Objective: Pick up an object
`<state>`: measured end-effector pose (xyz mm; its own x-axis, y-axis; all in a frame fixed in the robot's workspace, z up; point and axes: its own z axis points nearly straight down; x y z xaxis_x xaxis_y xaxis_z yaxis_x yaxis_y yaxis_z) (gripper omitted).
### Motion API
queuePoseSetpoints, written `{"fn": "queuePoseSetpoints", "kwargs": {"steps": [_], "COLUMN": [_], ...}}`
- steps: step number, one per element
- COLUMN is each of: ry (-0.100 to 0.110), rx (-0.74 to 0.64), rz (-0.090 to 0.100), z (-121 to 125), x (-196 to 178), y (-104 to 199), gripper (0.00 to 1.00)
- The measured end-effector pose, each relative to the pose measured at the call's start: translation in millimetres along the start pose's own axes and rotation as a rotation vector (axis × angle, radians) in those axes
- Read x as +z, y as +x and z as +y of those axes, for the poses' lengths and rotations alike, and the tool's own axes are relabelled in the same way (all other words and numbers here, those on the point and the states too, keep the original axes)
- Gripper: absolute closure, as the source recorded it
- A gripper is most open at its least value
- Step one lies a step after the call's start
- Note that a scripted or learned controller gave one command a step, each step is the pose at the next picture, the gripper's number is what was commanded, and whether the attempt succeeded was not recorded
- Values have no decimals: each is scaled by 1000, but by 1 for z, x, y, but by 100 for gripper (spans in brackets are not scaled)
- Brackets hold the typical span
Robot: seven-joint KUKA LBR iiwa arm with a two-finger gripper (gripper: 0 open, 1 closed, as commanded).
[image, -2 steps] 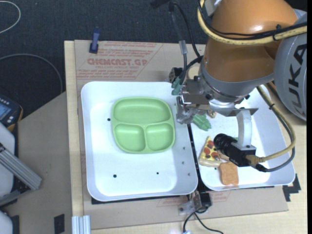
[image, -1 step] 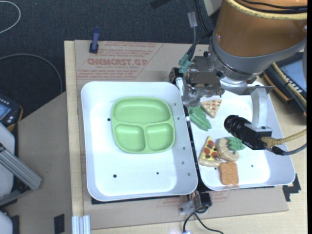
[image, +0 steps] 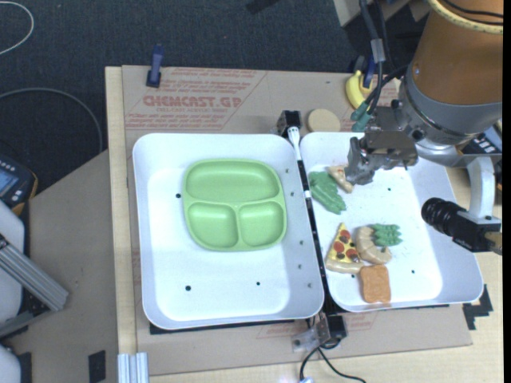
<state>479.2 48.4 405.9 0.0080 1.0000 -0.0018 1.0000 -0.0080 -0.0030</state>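
Observation:
The right bin (image: 447,286) holds several toy foods: a green leafy piece (image: 327,191), a tan piece (image: 342,177) at the back, a pizza slice (image: 343,250), a tan round piece (image: 372,250) with a small green piece (image: 387,233) on it, and an orange-brown slab (image: 375,283). My gripper (image: 361,171) hangs low over the back of the right bin, right beside the tan piece and just right of the green leafy piece. Its tips are dark and partly hidden by the wrist.
The left bin (image: 160,270) holds a green divided plate (image: 235,203). A black camera mount (image: 455,220) sticks in over the right bin's right side. Behind the bins lie a yellow object (image: 359,91), a tan disc (image: 323,120) and a blue clip (image: 155,65).

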Motion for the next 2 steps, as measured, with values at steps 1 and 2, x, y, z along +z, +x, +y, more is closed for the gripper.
{"fn": "queuePoseSetpoints", "kwargs": {"steps": [1,2], "ry": [4,-11], "rx": [-9,-13], "rz": [1,5], "z": [0,0], "x": [52,-14], "y": [20,54], "gripper": [100,100]}}
